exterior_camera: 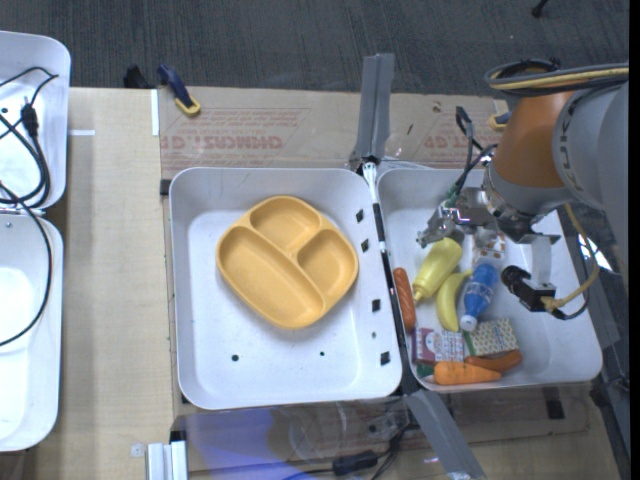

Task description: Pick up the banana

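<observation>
The gripper (462, 226) is partly hidden beneath the arm's wrist. The banana (447, 301) is partly covered by a bottle (478, 292). Packet (439, 346) print is too small to be read.

Two shallow white plastic bins are seen side by side: the left bin (200, 368) and the right bin (570, 353). One yellow plastic divided plate (288, 260), with three compartments, is counted in the left bin. In the right bin are counted one yellow banana (447, 300), one pale yellow squeeze bottle (437, 266), one clear water bottle with a blue label (478, 292), one orange-red sausage (404, 298), one orange carrot (464, 373) and two small printed cartons (465, 342).
</observation>
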You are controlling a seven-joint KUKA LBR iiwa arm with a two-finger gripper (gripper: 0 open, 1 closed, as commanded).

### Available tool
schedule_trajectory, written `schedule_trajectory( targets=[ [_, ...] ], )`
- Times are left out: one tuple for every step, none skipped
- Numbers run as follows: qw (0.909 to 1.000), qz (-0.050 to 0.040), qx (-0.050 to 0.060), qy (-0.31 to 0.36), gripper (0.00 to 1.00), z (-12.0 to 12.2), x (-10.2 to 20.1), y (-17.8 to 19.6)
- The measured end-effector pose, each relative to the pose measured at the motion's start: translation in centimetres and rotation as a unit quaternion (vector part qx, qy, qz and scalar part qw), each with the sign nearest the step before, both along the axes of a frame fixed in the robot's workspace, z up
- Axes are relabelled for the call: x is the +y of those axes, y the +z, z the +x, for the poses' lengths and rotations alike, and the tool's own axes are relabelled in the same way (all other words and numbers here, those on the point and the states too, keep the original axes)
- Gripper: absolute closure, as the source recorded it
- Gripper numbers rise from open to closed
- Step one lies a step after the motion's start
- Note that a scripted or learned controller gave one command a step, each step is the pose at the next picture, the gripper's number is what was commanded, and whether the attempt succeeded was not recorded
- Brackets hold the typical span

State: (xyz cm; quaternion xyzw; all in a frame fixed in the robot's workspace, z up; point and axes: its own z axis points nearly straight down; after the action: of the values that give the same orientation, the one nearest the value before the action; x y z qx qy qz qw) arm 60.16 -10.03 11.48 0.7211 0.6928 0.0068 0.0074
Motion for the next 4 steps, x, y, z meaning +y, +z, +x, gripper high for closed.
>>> schedule_trajectory(
  targets=[
    [1.0,0.0,0.005,-0.001,1.0,-0.3,-0.1,0.5],
    [0.9992,0.0011,0.012,-0.038,1.0,-8.1,-2.5,-2.5],
    [0.9992,0.001,0.012,-0.037,0.0,-8.1,-2.5,-2.4],
    [0.9995,0.0011,0.011,-0.029,0.0,-12.5,-3.4,-2.4]
  ],
)
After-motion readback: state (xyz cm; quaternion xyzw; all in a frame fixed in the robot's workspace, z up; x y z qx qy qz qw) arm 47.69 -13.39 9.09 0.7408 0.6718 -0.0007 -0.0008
